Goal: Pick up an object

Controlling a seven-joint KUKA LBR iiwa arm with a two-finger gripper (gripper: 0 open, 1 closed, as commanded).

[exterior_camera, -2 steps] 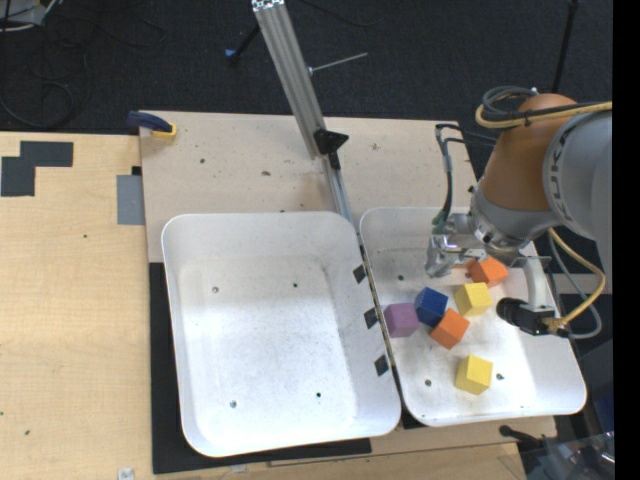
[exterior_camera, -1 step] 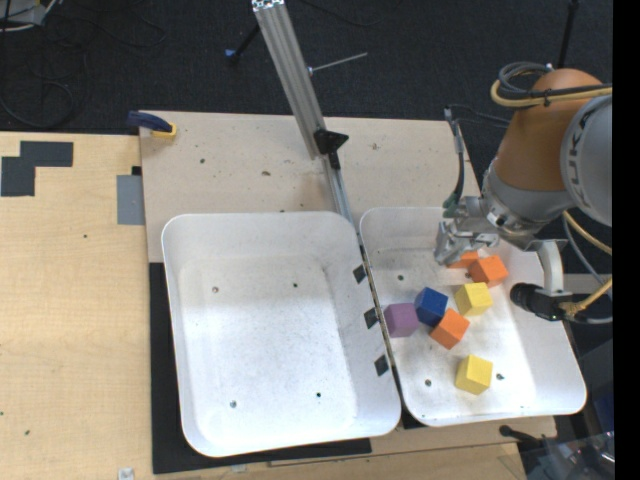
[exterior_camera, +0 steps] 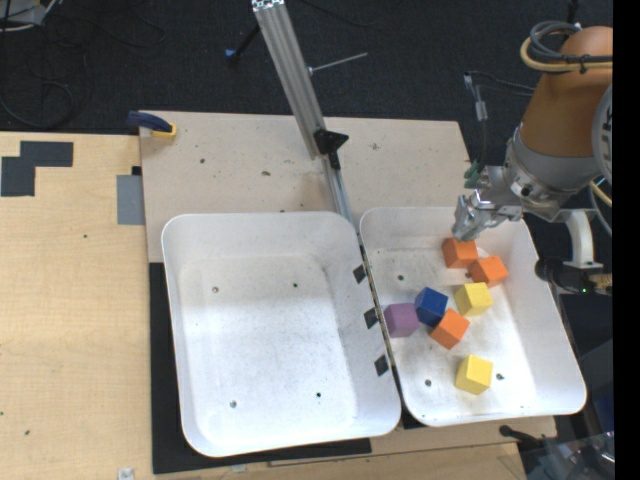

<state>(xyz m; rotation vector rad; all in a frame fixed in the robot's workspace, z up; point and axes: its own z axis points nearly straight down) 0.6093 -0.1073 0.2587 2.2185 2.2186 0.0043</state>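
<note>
Target candidate: orange cube [exterior_camera: 460,253], upper middle of the right bin [exterior_camera: 560,363]; it is the block nearest the claw, so I judge it the likeliest pick.
Claw: claw [exterior_camera: 472,220] sits directly above and touching or nearly touching the top of that cube; contact cannot be confirmed from this slant.
Claw state: cannot tell whether wide or narrow; nothing visibly held.
Neighbour blocks: second orange cube [exterior_camera: 490,270] just beside the target at lower right; yellow cube [exterior_camera: 473,298] below that; blue cube [exterior_camera: 431,305] and third orange cube [exterior_camera: 450,327] touching each other; purple cube [exterior_camera: 402,319] just left of the blue one; second yellow cube [exterior_camera: 474,374] apart, lower in the bin.
Why so placed: blocks lie loose and tumbled, tilted at odd angles, as if dropped in; no ordering.
Arm: grey and orange arm [exterior_camera: 565,118] enters from the upper right of the frame, wrist pitched down over the bin's back corner.
Edges: target is near the bin's upper wall but not against it; open floor on its left side, crowding on its lower right.
Open room: left bin [exterior_camera: 190,388] offers a broad free floor; the divider between bins carries small black clips [exterior_camera: 371,317].
Surroundings: aluminium rail [exterior_camera: 295,78] slants across the bench [exterior_camera: 220,158] toward the bins' join.
Risk (judgement): the adjacent orange cube may be nudged.
</note>
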